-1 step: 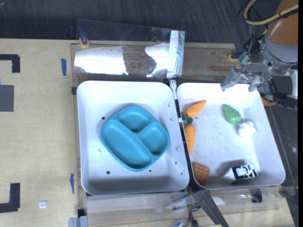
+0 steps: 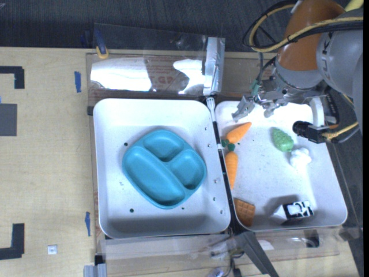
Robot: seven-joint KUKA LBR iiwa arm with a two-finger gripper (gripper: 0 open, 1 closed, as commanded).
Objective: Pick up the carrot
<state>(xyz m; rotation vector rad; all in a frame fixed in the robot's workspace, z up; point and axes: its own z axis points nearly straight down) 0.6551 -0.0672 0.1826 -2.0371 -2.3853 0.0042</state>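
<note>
My claw [image 2: 256, 104] hangs over the far left corner of the right bin [image 2: 328, 183], its metal fingers spread apart with nothing between them. My arm [image 2: 323, 45] enters from the right, and the grey housing and orange band cover the bin's far right corner; the top of the arm is cut off by the frame edge. Yellow and black cables [image 2: 271, 22] loop behind the wrist.

Just below my claw, slightly left, lies a carrot [image 2: 238, 132], orange, tilted, near the divider [image 2: 218, 149] between the bins; it is apart from my fingers. Further below it, along the same wall, lies a second orange carrot-like piece [image 2: 231, 167], partly masked by the divider. Below that again, a waffle-patterned brown item [image 2: 244, 211] sits at the bin's near left corner.

To the right of my claw and lower: a green object [image 2: 282, 139], then a small white lump [image 2: 300, 156], shape indistinct. Far below right, a black-and-white item [image 2: 298, 209], detail unreadable.

Well to the left, the left bin [image 2: 109, 131] holds a blue divided tray [image 2: 164, 167]
</note>
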